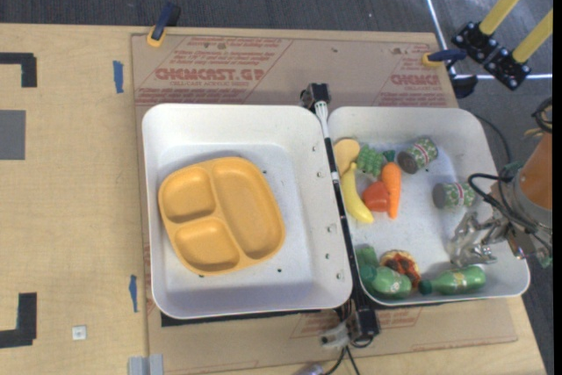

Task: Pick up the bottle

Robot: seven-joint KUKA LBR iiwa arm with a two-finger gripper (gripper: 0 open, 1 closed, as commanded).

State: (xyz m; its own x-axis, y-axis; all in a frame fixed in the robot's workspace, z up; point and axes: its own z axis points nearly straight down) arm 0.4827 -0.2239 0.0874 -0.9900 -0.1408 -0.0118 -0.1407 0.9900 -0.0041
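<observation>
**Green bottle at the front edge of the right bin, gripper just above it**

The green bottle (457,280) lies on its side near the front right corner of the right bin (496,155), its length running roughly along the front wall. The gripper (474,240), a metallic two-finger assembly trailing black cables, sits just behind and slightly right of the bottle; whether its fingers are spread or closed cannot be told from this angle, and nothing can be seen between them. The arm's orange band (537,180) enters at the right edge. Left of the bottle along the front wall are a red-and-orange toy (399,263) and a green vegetable (376,273). Farther back lie a banana (354,194), a carrot (391,187), a broccoli-like piece (370,161) and two small cans (421,154) (452,194). The left bin (162,132) holds a yellow divided plate (219,212). Both bins rest on a cardboard sheet (263,66).
</observation>
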